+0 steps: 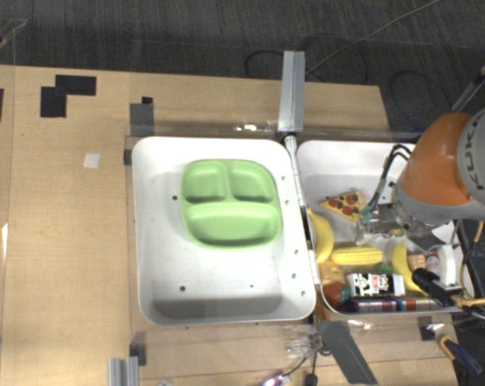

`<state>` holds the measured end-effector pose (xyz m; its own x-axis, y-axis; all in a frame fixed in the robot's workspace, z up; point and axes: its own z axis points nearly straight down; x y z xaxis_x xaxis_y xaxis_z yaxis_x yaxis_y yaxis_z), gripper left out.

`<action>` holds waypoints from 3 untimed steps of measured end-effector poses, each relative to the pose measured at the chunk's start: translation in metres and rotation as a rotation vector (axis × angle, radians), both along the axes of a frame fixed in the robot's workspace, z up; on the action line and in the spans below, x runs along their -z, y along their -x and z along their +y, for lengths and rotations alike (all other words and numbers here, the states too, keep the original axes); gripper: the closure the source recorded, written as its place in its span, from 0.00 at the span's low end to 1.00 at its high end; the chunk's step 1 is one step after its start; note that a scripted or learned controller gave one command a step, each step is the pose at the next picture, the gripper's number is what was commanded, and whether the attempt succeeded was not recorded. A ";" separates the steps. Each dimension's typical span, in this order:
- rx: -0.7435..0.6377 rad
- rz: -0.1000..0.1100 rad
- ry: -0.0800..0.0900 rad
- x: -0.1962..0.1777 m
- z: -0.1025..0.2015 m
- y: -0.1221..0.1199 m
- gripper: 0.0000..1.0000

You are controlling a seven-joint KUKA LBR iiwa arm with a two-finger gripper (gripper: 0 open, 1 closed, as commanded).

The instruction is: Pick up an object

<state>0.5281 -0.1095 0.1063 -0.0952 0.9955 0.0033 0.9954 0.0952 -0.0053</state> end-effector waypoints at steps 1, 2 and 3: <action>0.000 0.000 0.000 0.000 0.000 0.000 0.00; 0.104 -0.021 0.003 0.017 0.007 -0.089 0.00; 0.239 -0.012 0.001 0.017 0.008 -0.094 0.00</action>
<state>0.6216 -0.1016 0.0894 0.1428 0.9898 0.0021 0.9897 -0.1428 0.0065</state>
